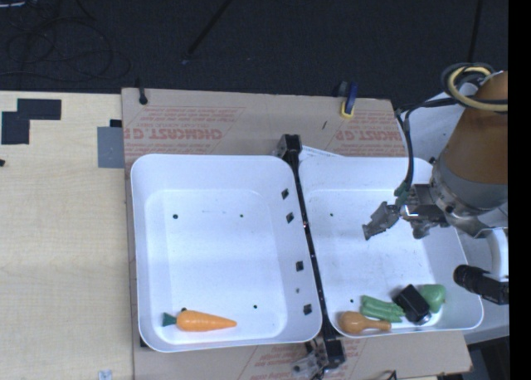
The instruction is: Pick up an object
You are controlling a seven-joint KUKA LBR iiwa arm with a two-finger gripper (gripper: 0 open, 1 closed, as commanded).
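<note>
An orange carrot (202,321) with a green top lies at the front left of the left bin (149,204). In the front right corner of the right bin (348,196) lie a green vegetable (382,309), a black block (412,304), a pale green piece (432,294) and a tan pear-shaped piece (363,323). My gripper (399,224) hangs over the right bin's middle, well behind that cluster. Its fingers are spread open and hold nothing.
A black divider (300,241) runs between the two bins. Both stand on a cardboard sheet (249,121) with a blue-yellow clamp (348,98) at its back edge. The arm's grey body (477,150) looms over the right bin's right side.
</note>
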